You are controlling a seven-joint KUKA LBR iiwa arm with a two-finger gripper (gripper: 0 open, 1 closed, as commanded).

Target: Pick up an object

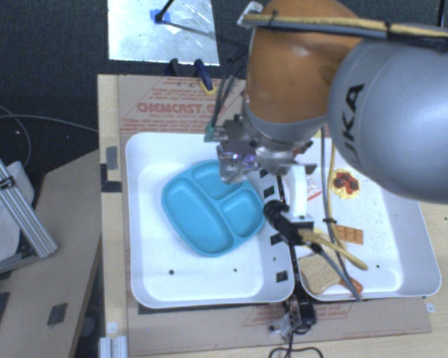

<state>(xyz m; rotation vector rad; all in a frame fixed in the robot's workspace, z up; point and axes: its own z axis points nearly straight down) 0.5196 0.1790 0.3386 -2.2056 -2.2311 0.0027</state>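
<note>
A blue divided plate (209, 215) lies in the left bin (145, 222), toward its right side. My gripper (234, 167) hangs over the plate's upper right edge, just left of the wall between the two bins. The big grey and orange arm hides the top of the right bin (411, 259). I see nothing held in the gripper.
The right bin holds a round red-topped toy food (346, 183), a brown waffle piece (349, 235), a bread slice (321, 276) and a yellow stick (336, 249). A cable (280, 218) runs down along the bins' divider. A shiny sheet (160, 21) lies behind the bench.
</note>
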